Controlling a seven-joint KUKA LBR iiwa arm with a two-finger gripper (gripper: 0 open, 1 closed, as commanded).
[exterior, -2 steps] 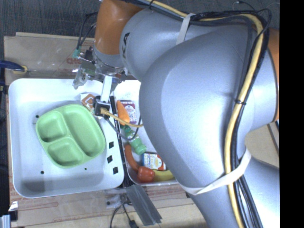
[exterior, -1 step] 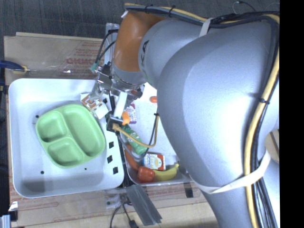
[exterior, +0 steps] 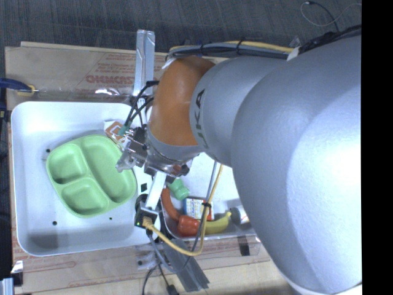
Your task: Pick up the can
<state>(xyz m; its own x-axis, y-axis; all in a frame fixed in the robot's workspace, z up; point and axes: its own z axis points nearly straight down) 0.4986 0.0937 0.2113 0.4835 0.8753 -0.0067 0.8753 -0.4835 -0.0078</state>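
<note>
The grey arm with its orange band (exterior: 178, 103) covers most of the right bin. Its wrist reaches over the divider between the bins, and the gripper (exterior: 130, 151) hangs at the right edge of the green divided plate (exterior: 86, 174) in the left bin. Below the wrist, in the right bin, a small blue and white cylinder that may be the can (exterior: 193, 206) lies among other items, partly hidden. It is apart from the gripper, to the lower right of it.
Beside the blue and white cylinder lie a green-capped object (exterior: 178, 190), a red item (exterior: 184, 224) and a banana (exterior: 220, 222). A small orange and white item (exterior: 113, 129) lies by the plate's upper right corner. The left bin's white floor (exterior: 31, 140) surrounds the plate.
</note>
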